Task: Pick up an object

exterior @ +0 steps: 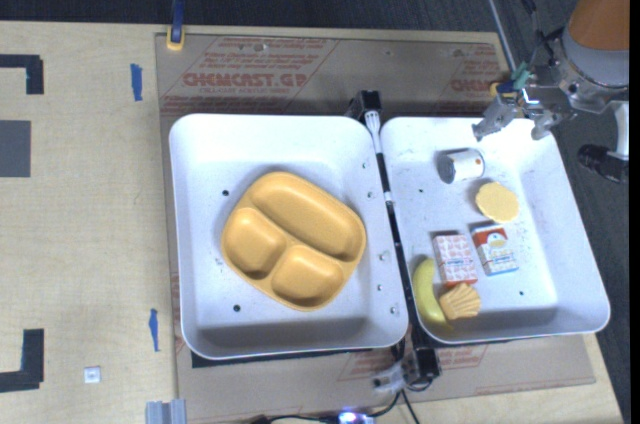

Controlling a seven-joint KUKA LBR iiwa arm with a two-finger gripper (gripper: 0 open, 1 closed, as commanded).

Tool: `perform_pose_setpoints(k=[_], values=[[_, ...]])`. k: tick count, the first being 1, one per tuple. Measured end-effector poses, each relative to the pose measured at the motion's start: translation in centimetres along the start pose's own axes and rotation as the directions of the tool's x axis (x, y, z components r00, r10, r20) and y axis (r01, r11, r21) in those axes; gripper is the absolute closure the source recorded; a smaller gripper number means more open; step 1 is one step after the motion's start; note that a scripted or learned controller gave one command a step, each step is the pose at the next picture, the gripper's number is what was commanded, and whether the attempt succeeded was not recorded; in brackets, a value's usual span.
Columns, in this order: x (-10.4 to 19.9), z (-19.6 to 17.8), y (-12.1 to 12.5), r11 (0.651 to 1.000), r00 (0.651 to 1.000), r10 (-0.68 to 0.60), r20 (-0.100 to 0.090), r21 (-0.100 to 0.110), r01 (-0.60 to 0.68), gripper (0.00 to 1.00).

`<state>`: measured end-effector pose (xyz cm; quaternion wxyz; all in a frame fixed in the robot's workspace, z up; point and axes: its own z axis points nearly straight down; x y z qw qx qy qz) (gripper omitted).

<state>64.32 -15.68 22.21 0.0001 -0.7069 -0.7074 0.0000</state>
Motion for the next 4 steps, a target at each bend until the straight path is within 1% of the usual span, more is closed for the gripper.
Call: perform_pose_setpoints(k=[1,2,3,4], values=[[1.4,13.6,0.8,1.0,1.0,-0.001,0.001,-0.004,0.001,0.0],[1.4,12.6,0.9,1.0,1.0,-0.003,0.002,-0.006,0.003,1.0],[7.3,3.7,-5.7,1.0,1.0,-0.001,-0.001,0.001,0.001,1.0],[15.6,3.8,-16.4,1.0,1.0,0.0,-0.001,0.002,0.0,1.0]])
